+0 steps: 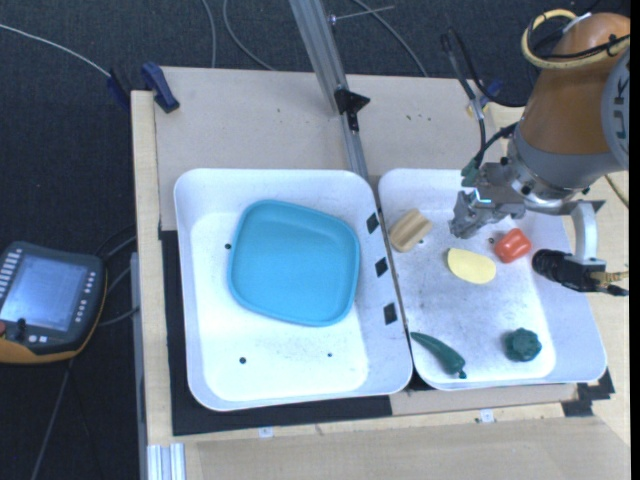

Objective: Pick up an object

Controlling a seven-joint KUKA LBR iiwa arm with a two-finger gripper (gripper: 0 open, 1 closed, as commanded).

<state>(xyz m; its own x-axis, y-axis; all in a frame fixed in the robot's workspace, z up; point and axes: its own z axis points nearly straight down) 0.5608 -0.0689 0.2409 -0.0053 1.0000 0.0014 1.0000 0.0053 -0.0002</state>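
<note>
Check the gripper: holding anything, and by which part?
Nothing held. The gripper hangs over bare floor of the right bin, between the tan block and the red piece.

The arm [575, 98] was a thick rounded body with a glossy orange band, a grey shell at its edge and a silver ring below. Black and yellow cables looped over its top. Its small grey metal tool [472, 220] carried a black side fitting.

Table [250, 118], wood-coloured, with a blue clamp [160, 86] at its far left corner. Metal pole [325, 58] slanting across. Handheld control pad [45, 298] and loose cables [150, 8] on dark floor [60, 148].
</note>
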